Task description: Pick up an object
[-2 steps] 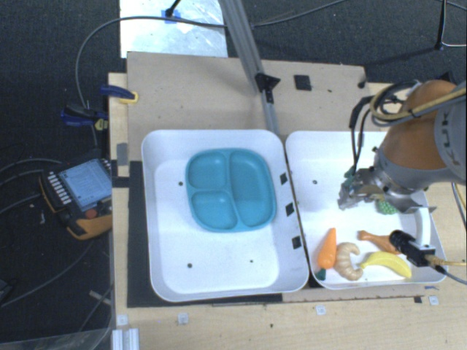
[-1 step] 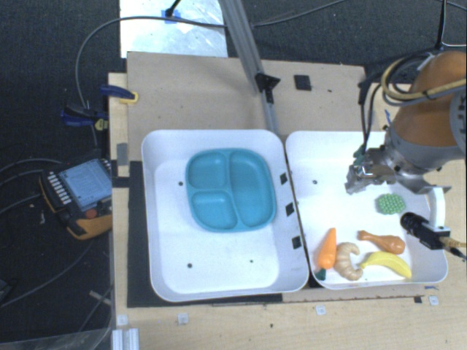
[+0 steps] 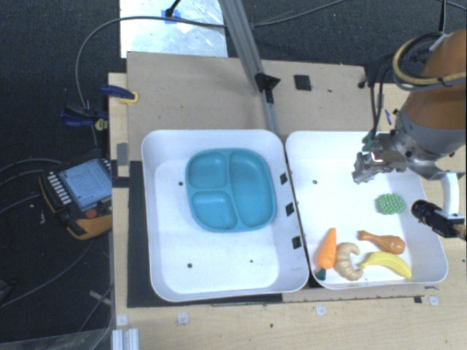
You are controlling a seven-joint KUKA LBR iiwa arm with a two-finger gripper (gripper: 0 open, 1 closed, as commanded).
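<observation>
Toy food, the pickable objs, all sits in the right bin [image 3: 306, 159] w/ nothing lifted yet. Largest to smallest: banana [image 3: 388, 264] at the near edge, chicken drumstick [image 3: 383, 240] just behind it, carrot [image 3: 327, 249] upright-ish at left, tan curled piece [image 3: 348, 260] touching the carrot, green bumpy ball [image 3: 390, 203] near the right wall. Hand [image 3: 367, 165] hovers above bare bin floor, apart from every item, nothing between its fingers; how wide they stand can't be told. Left bin [image 3: 164, 195] has a blue divided plate [image 3: 230, 189]. Whole pick is still to do: choose, descend, grip, lift.
</observation>
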